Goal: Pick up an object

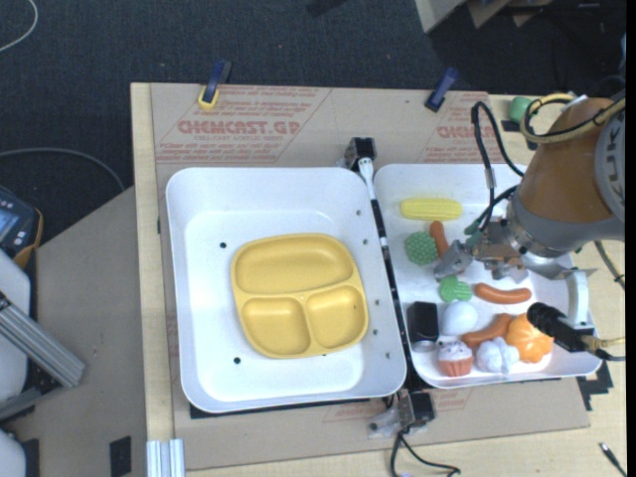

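Observation:
The right bin (390, 189) holds several toy foods. A yellow corn cob (430, 208) lies at the back. A green leafy piece (421, 247) sits beside an orange carrot (438, 235). Further forward are a small green piece (455, 289), a red-orange sausage (503, 292), a white ball (459, 316), a black block (424, 321), a cupcake (455, 357), an orange fruit (527, 338) and a white piece (493, 358). My gripper (458, 258) hangs low over the bin's middle, just right of the green leafy piece and above the small green piece. Nothing shows clearly in its grasp.
The left bin (189, 266) holds a yellow divided plate (296, 294). The arm's grey and orange body (566, 182) covers the right bin's far right side. Clamps (211, 85) stand at the board's back edge.

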`<state>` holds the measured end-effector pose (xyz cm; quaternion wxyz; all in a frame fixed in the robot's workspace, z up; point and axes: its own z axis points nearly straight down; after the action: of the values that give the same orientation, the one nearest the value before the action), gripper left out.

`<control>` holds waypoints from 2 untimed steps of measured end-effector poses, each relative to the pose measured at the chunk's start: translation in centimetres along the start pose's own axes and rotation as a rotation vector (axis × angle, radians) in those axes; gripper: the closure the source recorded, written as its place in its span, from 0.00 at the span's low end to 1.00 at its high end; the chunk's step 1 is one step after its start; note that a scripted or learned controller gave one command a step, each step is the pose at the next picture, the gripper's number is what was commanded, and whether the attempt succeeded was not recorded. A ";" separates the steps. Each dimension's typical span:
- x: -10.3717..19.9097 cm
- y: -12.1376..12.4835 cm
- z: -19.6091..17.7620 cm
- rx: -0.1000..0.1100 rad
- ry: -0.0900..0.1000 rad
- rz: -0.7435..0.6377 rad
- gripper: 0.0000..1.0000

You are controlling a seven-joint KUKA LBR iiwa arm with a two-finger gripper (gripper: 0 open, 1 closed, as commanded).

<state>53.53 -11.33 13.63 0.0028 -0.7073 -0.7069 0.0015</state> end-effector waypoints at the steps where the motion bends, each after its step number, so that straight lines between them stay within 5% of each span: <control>1: 0.0 0.3 4.9 -0.014 -0.004 -0.001 0.00; 2: 0.0 0.1 4.0 -0.009 -0.003 0.001 1.00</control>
<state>53.59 -11.32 9.65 -0.0014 -0.7078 -0.7064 -0.0006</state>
